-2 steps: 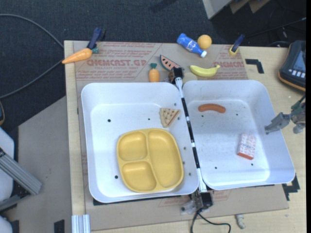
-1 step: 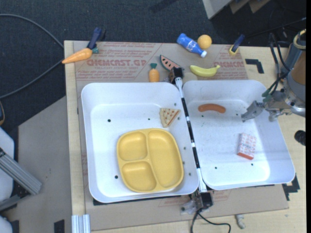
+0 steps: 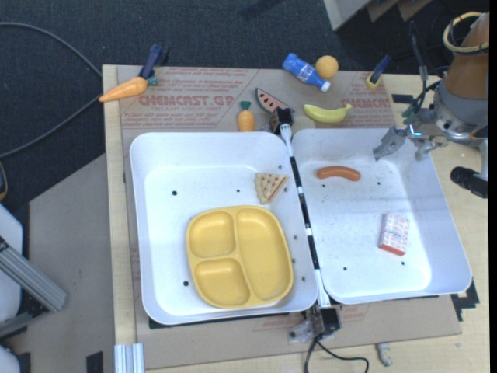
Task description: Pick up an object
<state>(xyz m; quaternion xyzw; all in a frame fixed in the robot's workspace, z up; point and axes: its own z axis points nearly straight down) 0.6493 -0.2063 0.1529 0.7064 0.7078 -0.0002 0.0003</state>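
A: Start at the near edge. What lies closest?

B: In the left bin (image 3: 155,177), a yellow divided plate (image 3: 238,255) with three compartments, sitting flat toward the near side. In the right bin (image 3: 435,263), a small flat packet (image 3: 394,233), white with a red-pink pattern and a reddish lower edge, lying a little tilted near the right wall.

A: And further in?

B: A tan waffle-patterned wedge (image 3: 269,186) rests in the left bin close to the divider between the bins. Across that divider, in the right bin's far half, lies a sausage (image 3: 338,174): orange-red, smooth, slightly curved, lying flat and well apart from the packet.

A: Where is the claw?

B: The claw (image 3: 401,141) hangs over the far right corner of the right bin, below the grey wrist and orange band. Its two fingers stand apart with nothing between them. It is right of the sausage, not touching it.

A: Beyond the bins?

B: On the surface (image 3: 202,99), a banana (image 3: 327,113), a watermelon slice (image 3: 268,99), a small carrot (image 3: 246,120), a larger carrot (image 3: 124,91) at the left, a blue bottle (image 3: 304,71) and an orange ball (image 3: 327,66).
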